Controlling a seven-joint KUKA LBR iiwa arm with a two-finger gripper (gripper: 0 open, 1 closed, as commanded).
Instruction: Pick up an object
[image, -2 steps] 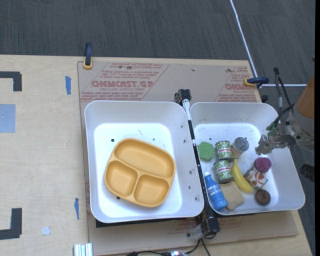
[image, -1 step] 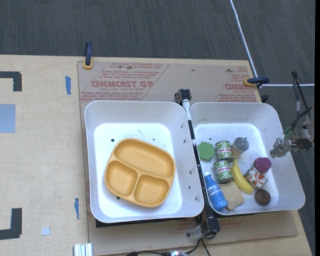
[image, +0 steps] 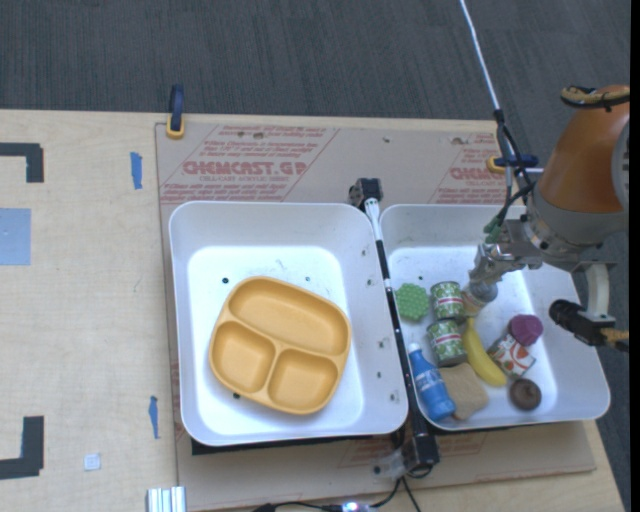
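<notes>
- The gripper was seen right of the frame's centre, lowered into the right bin; whether it was wide, narrow or holding anything could not be told.
- Just beside and below it lay two small cans with green labels and, judged the likeliest target: rigid, light, smooth-walled and prone to roll, so best taken across the cylinder's middle.
- A banana, yellow and curved, lay lower right of the cans; it was judged slightly slick, best pinched at mid-length.
- A blue bottle, a tan sponge-like block, a green knobbly piece, a purple piece and a brown round piece were clustered nearby.
- A glossy yellow three-compartment tray rested in the left bin.
</notes>
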